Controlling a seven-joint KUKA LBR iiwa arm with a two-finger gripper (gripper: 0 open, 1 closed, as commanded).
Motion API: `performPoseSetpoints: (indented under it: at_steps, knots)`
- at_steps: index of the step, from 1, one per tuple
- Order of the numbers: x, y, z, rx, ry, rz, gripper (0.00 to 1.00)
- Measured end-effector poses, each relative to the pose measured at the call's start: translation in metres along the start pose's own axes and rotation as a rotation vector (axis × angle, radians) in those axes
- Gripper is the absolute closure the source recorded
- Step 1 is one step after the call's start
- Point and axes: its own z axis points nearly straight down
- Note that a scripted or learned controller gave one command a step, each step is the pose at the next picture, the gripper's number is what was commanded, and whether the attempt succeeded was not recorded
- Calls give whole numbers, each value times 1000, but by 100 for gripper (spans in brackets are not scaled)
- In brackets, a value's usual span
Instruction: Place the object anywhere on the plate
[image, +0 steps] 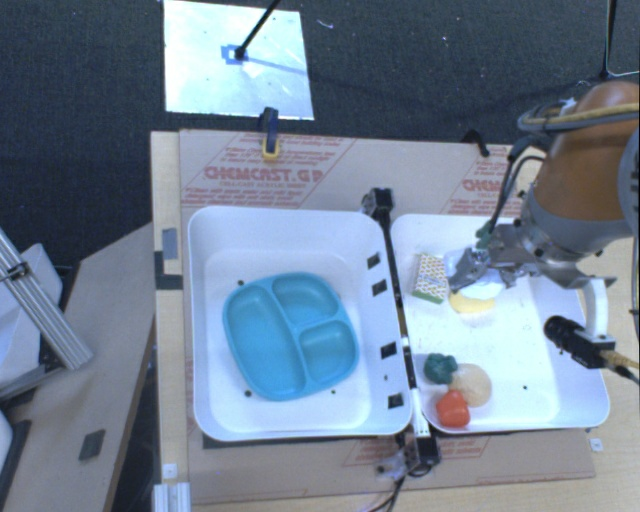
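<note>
Gripper (478, 283) low in right bin (560, 400), right over yellow object (472, 304); finger state impossible to tell. Blue divided plate (290, 335) in left bin (230, 240). "CHEMCAST GP" in red on board (300, 165) at far edge.

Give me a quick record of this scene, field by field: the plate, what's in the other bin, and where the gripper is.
plate: blue divided plate, in the left bin, nothing on it
right bin: checkered block, yellow piece, dark green item, beige round item, red item
cluster: green, beige and red items grouped at the near left corner
gripper: low over the right bin, just above the yellow piece
grasp: cannot tell
task state: no object on the plate yet
</note>
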Motion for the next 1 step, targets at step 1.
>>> performPoseSetpoints:
  at_steps: [1]
  knots:
    - [50,-9,15,1,1,0,100]
